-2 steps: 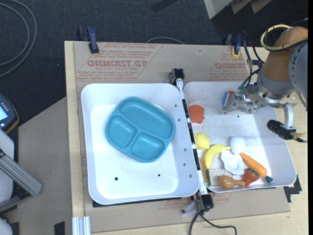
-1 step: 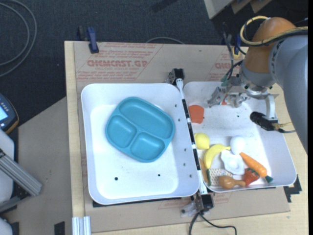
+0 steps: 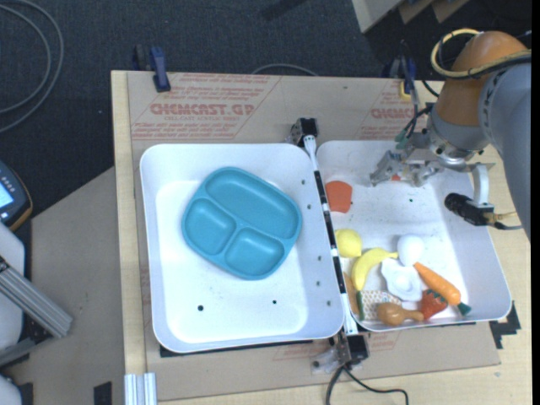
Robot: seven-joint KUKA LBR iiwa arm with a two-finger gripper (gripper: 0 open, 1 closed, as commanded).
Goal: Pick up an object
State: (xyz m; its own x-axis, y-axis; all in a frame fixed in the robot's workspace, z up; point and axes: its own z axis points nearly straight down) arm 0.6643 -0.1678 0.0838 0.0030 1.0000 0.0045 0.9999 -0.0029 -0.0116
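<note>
Camera view: bench board (image 3: 253, 104) reads "CHEMCAST GP" in red lettering.

Dark carpet floor (image 3: 84, 24); loose grey cables (image 3: 34, 24); brown board bench (image 3: 253, 99)

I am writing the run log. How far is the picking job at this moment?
Nothing looks picked yet. The gripper hangs over the far part of the right bin, nothing visible between its fingers. The toy food, such as the banana and carrot, lies near the front. Reaching, grasping and lifting remain.
</note>
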